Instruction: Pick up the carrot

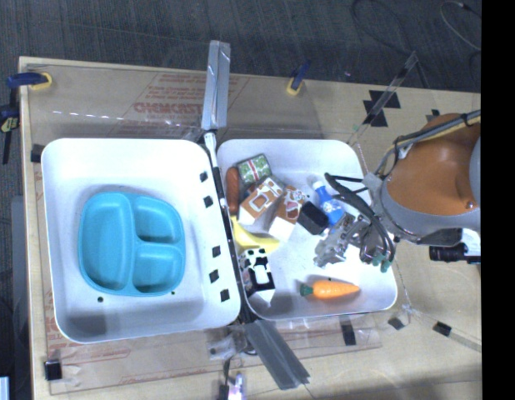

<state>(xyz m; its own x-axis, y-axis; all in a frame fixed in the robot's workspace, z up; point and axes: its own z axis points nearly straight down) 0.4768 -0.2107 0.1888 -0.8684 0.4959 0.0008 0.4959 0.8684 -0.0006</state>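
One carrot [330, 289] lying roughly left-right, green end leftward; fingers [334, 248] above it, spread unclear.

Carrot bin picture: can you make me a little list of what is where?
carrot: lying flat near the front edge of the right bin
hand: above the right bin, just behind the carrot, not holding it
blue tray: in the left bin
pile of small packs: at the right bin's left side
banana: below that pile

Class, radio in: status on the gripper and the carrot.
Two-finger gripper over the right white bin, nothing seen held. Orange carrot with green top lying just below it, near the front wall. Nothing on the carrot.
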